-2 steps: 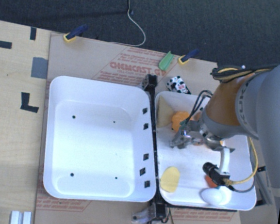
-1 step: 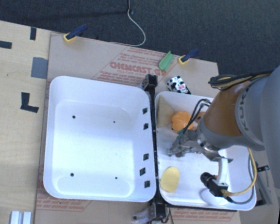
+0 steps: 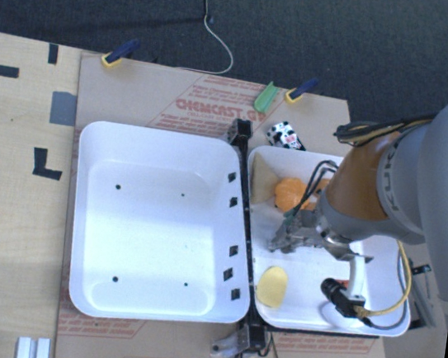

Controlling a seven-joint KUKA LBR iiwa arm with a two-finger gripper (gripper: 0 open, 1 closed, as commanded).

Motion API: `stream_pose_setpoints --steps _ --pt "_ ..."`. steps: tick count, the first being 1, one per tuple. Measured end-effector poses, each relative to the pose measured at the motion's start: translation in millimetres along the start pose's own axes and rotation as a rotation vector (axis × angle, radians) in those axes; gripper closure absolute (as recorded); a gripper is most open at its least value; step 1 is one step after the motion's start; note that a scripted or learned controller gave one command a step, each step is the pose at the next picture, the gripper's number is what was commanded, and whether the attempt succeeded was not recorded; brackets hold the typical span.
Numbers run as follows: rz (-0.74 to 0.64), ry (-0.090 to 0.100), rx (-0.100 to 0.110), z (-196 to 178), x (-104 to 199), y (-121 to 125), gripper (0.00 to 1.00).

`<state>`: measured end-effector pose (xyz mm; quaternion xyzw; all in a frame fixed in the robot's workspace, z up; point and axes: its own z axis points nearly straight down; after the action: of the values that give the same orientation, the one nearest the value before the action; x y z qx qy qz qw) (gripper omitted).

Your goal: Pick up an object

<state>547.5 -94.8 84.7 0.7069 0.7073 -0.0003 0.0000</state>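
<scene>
Seemingly, orange object (image 3: 289, 194) beside claw (image 3: 286, 235).

left bin (image 3: 150, 230) open, arm (image 3: 390, 186) over right bin (image 3: 304, 311)

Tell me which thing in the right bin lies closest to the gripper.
The orange ball, just up-left of the gripper; the yellow piece lies lower, near the bin's front.

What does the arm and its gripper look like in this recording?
The arm is bulky, rounded and grey, with an orange band above the wrist. Below that sits a darker metallic gripper. A yellow cable loops out beside the wrist to a black connector, and dark cables run along the upper arm.
</scene>
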Motion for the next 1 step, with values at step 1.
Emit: stream_pose_setpoints --steps 1 --pt "-0.001 0.001 -0.001 0.3 -3.3 31.9 1.00"
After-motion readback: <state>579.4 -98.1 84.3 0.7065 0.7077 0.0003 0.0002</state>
